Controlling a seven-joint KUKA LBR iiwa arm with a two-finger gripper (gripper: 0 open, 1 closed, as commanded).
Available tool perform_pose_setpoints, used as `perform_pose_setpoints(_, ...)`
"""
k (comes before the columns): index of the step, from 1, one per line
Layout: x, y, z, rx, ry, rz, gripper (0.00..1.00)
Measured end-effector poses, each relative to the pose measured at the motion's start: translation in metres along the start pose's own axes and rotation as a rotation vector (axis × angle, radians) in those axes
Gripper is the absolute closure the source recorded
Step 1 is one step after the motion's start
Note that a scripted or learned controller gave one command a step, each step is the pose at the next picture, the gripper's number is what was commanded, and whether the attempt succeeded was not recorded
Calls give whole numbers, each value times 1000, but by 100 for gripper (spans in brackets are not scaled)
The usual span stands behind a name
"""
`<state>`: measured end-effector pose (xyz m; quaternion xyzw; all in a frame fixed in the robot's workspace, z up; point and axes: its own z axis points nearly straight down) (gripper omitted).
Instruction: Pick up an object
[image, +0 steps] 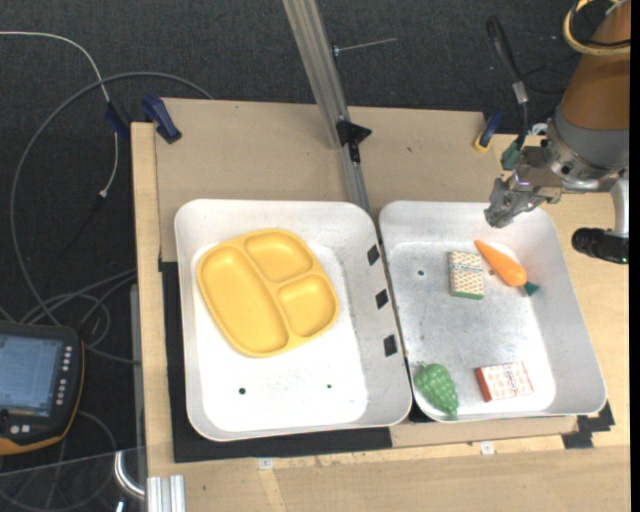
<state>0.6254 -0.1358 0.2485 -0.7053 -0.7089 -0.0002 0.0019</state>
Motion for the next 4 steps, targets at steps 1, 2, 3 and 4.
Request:
perform_pose_setpoints(1, 56, -4, -8, -1, 1, -2, 100)
perform_pose_setpoints(2, 119, -15, -7, 1, 1, -2, 100)
perform_pose_setpoints(3, 183, -23, 4, 2, 1, -2, 100)
perform_pose_setpoints(4, 233, -28, 21, 4, -1, -1, 100)
